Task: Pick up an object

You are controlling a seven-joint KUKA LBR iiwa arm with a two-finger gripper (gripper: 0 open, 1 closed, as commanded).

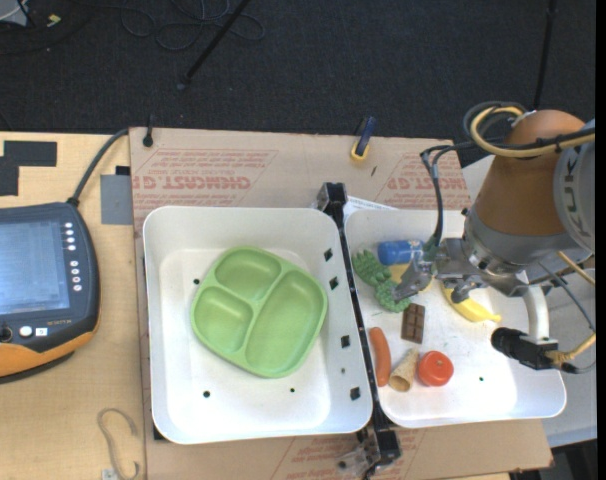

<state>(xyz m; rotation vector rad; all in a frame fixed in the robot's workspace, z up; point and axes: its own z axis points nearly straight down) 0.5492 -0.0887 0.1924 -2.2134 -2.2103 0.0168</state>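
the gripper is hovering low in the right bin, its fingers spread over the green leafy toy, just above the chocolate bar, seemingly lining up a grab.

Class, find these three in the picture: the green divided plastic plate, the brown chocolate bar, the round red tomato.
Green divided plastic plate [260, 311]: camera view, its centre ridge.
Brown chocolate bar [413, 322]: camera view, its middle.
Round red tomato [436, 368]: camera view, its top.

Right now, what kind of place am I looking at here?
Probably a robotics lab bench: a grey and orange arm reaches over two white bins, with a teach pendant alongside.
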